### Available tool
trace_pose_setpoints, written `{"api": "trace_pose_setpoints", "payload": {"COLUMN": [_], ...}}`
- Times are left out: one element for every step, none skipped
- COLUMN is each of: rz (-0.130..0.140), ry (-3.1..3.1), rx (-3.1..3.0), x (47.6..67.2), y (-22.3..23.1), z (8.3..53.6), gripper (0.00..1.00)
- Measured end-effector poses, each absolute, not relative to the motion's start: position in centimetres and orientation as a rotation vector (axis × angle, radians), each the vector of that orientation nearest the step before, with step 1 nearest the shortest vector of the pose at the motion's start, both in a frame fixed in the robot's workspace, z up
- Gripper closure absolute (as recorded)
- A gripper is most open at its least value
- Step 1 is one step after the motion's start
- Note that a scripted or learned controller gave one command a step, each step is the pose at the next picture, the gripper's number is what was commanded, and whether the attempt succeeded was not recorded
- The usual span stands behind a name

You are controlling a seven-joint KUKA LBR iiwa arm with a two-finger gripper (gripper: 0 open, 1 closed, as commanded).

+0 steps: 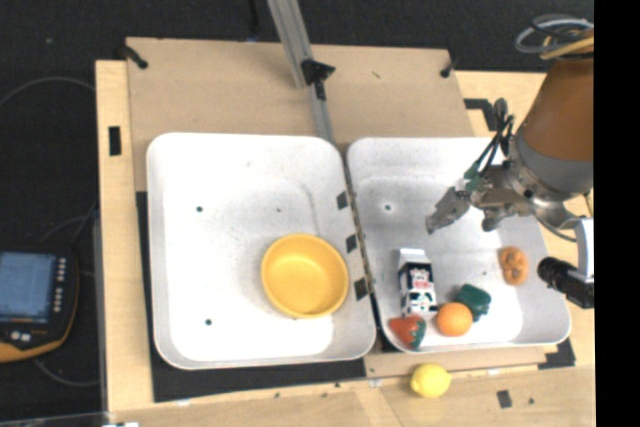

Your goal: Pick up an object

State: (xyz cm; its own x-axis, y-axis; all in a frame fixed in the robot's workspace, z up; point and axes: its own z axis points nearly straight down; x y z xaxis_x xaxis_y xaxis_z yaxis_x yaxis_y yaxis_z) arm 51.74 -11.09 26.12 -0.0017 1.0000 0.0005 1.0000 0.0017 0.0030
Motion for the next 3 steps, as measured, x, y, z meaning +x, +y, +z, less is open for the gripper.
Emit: {"api": "trace_pose_setpoints", "payload": {"rz": [0.004,-0.007,-0.007], "ry": [2.219,2.221,2.222], "rx": [2.221,2.224,2.224], "x": [51.7,52.2,52.5], "y": [-11.1,-11.8,-12.1], "z": [26.1,20.1,13.8], "gripper": [0.0,0.0,0.0]}}
